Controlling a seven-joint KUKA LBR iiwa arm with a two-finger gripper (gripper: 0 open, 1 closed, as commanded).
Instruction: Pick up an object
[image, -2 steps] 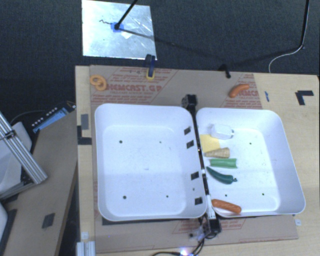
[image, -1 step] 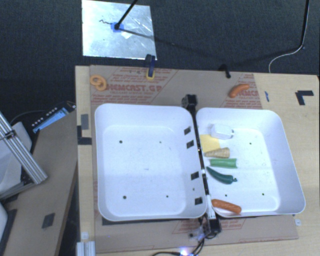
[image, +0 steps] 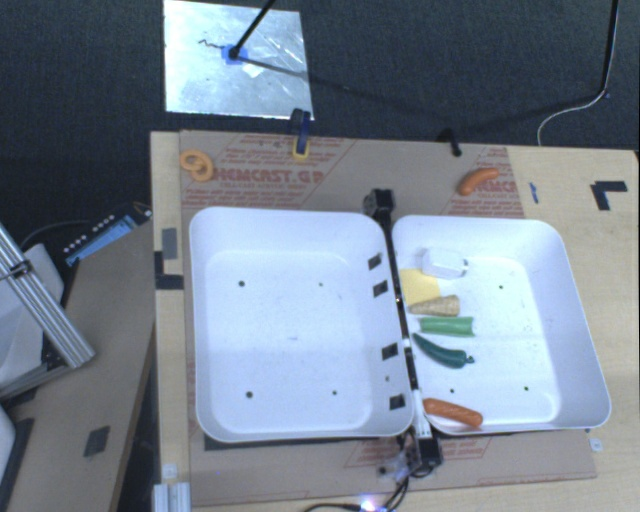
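Right bin (image: 560, 300): shallow tray of smooth white moulded plastic, rounded corners, a few small dark dots on its floor. Contents, all gathered along its left wall, listed from far end to near:
- white rounded piece (image: 444, 265), glossy, oval, nearly the colour of the bin floor;
- yellow wedge (image: 420, 287), flat-faced, cheese-like, just beside the left wall;
- tan piece (image: 437, 307), stubby and matt, touching or nearly touching the wedge's near edge;
- light green pod (image: 446, 325), straight, smooth, elongated;
- dark green pepper (image: 441, 351), curved, glossy, tapering, lying at a slant;
- orange sausage (image: 453, 412), cylindrical with rounded ends, near the bin's near-left corner.

Left bin (image: 290, 320): same white moulded plastic, same dotted floor, sharing a black-clipped seam with the right bin.

Board (image: 330, 165) beneath both bins: brown, flat, printed with red lettering. On it, beyond the right bin's far edge, a second orange sausage (image: 478, 181); beyond the left bin's far-left corner, a tan ring (image: 197, 165), pretzel-like. A yellow-and-blue clamp (image: 300, 134) sits at the board's far edge.

Silver sheet (image: 238, 60): crinkled, reflective, lying on dark carpet beyond the board.

The claw's state cannot be told.
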